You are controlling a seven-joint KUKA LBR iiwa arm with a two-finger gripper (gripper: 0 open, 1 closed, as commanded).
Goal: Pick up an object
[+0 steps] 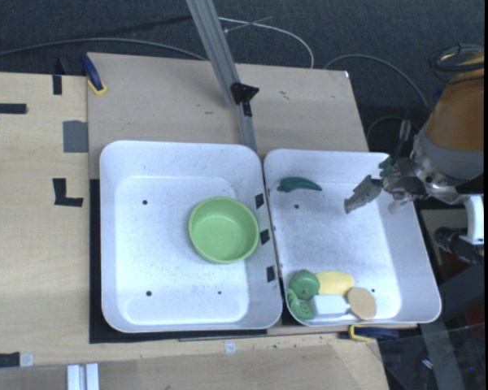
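My gripper (pixel 373 203) hangs over the right part of the right bin (pixel 407 242), open, with nothing between its fingers. One grey finger (pixel 359 196) points down-left toward the bin floor. A dark green curved object (pixel 298 185) lies at the bin's far left corner, well left of the gripper. Along the near wall sits a cluster: a green round object (pixel 303 285), a yellow object (pixel 334 282), a white block (pixel 331 304) and a tan disc (pixel 361 302). A light green bowl (pixel 223 230) stands in the left bin (pixel 138 218).
A grey pole (pixel 215 43) slants down from the top to the junction of the bins. The arm's orange band (pixel 459 116) sits at the right edge. Cables lie on the dark floor behind the bench.
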